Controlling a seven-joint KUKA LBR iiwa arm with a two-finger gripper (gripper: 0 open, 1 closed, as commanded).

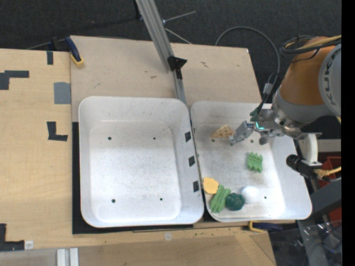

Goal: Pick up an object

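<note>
Over the right bin [288, 201], the gripper [250, 137] hangs with fingers spread wide, holding nothing. A tan piece [223, 132] lies just left of it, a green piece [254, 161] nearer. Left bin [91, 148] sits alongside.

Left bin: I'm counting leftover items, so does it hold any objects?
No, the left bin shows bare white floor; the objects lie in the right bin.
</note>
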